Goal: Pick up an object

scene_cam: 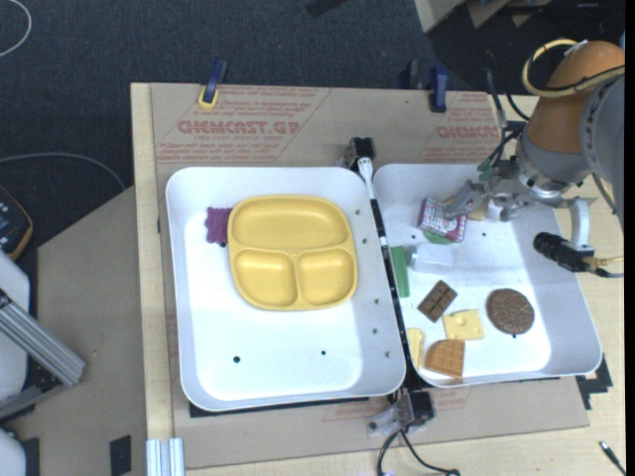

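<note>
**Gripper low over the far part of the right bin, beside a small printed packet**

The grey arm with its orange band (580, 67) reaches in from the right, and its two-finger gripper (474, 202) sits low in the far part of the right white shallow bin (566, 350). Whether the jaws are spread or pressed together cannot be told from this slanted view.

Just left of the gripper lies a small pink-and-white printed packet (442, 220), its long axis running roughly from the bin's far edge toward the near one, slightly tilted; whether the gripper touches it cannot be told. Near it, along the divider, lies a green stick-shaped piece (400, 271) lengthwise to the wall.

Nearer the front sit a brown rectangular chocolate-like block (437, 300), turned diagonally, a pale yellow cracker-like square (463, 324), a tan waffle-textured piece (445, 358) and a round dark brown cookie-like disc (510, 310), all apart from one another, with bare white floor between them and the packet.

The left white bin (198, 365) holds a yellow three-compartment plastic plate (293, 249) with a purple scrap (217, 224) touching its left rim.
</note>
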You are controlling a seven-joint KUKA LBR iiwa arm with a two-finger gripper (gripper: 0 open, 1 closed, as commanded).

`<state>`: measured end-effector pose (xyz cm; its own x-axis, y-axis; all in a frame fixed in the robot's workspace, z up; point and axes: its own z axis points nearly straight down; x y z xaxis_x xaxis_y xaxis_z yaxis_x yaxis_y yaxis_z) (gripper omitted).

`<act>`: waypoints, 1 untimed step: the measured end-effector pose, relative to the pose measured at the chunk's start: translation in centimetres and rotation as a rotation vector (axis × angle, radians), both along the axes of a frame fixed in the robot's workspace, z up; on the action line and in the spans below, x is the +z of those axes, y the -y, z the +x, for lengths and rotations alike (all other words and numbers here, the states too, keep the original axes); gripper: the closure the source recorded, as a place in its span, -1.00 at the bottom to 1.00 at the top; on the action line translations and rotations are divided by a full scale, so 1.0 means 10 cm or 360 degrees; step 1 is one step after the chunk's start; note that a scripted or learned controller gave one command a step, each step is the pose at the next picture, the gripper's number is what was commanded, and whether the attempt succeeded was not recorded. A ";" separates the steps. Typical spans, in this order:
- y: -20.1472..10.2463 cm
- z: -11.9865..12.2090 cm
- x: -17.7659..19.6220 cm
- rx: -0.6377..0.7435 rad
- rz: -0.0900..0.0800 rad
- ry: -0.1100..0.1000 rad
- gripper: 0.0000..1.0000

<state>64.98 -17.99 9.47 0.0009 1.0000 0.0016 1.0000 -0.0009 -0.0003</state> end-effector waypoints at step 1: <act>0.00 0.04 -0.03 0.0005 -0.0002 0.0009 -1.00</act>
<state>65.35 -17.97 9.21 -0.0025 1.0000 0.0005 1.0000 0.0025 0.0055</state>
